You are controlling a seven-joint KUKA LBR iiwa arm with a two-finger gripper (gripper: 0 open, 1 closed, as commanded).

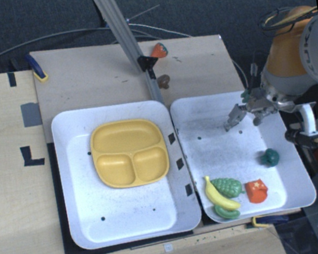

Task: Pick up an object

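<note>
Four small toy foods grouped at the near end of the right bin: yellow banana, knobbly green piece, red block-like piece, and dark green ball set apart toward the right wall. Judged light, rigid moulded plastic or rubber, not fragile, with smooth and probably slippery skins. Banana: curved and slender, best taken across its narrow middle; touching the knobbly green piece and a second green item at its lower end, so crowding likely. Red piece: squat, flatter faces, clear of neighbours on its right side; probably the steadiest hold. Dark green ball: isolated, easy to approach, but rounded and prone to rolling out of a pinch; centre carefully. Gripper hovering over the far part of the right bin, well apart from all the toys, nothing seen between its tips; open or closed not discernible at this angle. Left bin: yellow three-compartment plate, shallow, rounded corners, matte plastic. Both bins white, shallow, speckled floors, resting on a pale bench.
</note>
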